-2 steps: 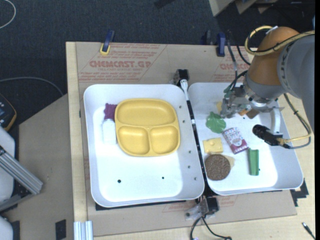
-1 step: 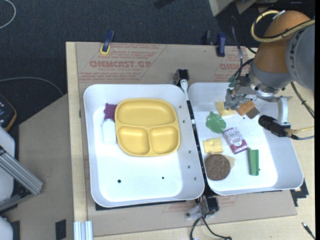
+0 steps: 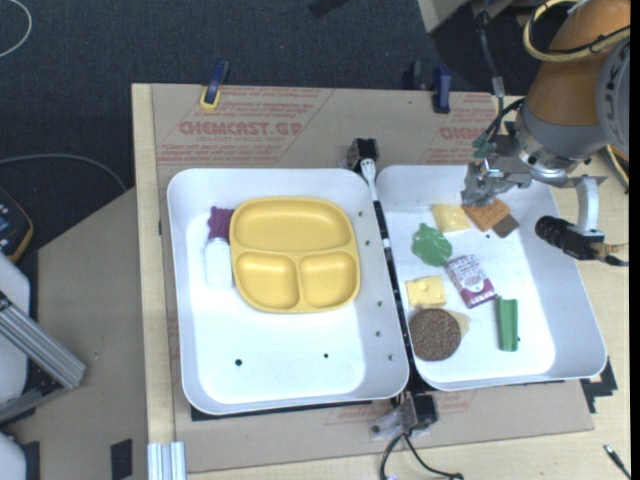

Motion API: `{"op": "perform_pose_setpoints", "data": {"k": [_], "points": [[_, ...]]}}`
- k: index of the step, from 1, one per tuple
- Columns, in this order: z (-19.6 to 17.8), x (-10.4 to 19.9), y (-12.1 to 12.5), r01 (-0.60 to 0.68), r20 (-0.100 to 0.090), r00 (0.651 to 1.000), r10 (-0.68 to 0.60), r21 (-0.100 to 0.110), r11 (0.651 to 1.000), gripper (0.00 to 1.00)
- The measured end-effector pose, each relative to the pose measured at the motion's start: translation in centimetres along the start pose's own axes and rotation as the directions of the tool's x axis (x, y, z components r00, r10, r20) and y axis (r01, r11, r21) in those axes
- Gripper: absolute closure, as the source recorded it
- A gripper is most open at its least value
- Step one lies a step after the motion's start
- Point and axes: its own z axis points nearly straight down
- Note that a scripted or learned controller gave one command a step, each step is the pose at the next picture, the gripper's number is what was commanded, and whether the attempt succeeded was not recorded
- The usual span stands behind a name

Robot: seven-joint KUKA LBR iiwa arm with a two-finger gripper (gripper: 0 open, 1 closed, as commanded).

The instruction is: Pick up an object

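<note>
**Pick Attempt: Claw at Far End of Right Bin**

Nearest in the right bin [image 3: 575, 313] lie a brown disc [image 3: 436, 333] and a green stick [image 3: 508, 324]. Beyond them sit a yellow cheese block [image 3: 426, 291], a red packet [image 3: 470, 279] and a green leafy piece [image 3: 431, 244]. Farther still, a pale yellow slice [image 3: 451, 218] lies just beside a brown cracker [image 3: 490, 215].

The claw [image 3: 486, 180] hangs directly over the cracker, the likely target; whether it is apart or together cannot be told. The step appears to be the grasp approach. The next move calls for closing on the cracker, then a straight lift.

In the left bin [image 3: 190, 298] sits a yellow divided plate [image 3: 295, 252].
</note>
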Motion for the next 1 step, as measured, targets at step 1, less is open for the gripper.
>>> {"op": "perform_pose_setpoints", "data": {"k": [1], "points": [[-3.03,0.0,0.13,0.0,-0.001,1.0,0.0,0.001,1.0,1.0]]}}
